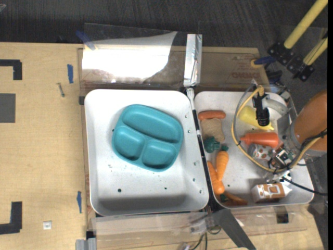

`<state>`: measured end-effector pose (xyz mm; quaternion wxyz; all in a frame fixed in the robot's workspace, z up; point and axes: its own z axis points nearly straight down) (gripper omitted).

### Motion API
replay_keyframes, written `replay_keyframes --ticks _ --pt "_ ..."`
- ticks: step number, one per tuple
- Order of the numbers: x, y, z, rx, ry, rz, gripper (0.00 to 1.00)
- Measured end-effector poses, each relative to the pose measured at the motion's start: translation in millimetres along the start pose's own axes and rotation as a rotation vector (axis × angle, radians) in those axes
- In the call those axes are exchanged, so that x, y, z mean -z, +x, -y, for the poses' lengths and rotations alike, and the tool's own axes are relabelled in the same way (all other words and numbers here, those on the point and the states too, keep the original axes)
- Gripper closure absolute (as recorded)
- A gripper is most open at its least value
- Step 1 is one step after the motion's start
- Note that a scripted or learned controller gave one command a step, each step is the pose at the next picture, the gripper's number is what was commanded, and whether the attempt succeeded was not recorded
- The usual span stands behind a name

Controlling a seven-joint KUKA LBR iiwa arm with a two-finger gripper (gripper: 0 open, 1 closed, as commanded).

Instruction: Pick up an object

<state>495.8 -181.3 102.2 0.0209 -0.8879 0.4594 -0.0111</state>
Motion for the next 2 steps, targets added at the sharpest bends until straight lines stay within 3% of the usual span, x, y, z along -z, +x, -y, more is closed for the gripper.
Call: replay_keyframes --ticks 1,2 --pt "126.0 -28.9 86.2 -0.099 -0.038 -0.005 1.00" --pt "122.5 -28.3 83.2 -0.103 -0.044 0.001 0.00"
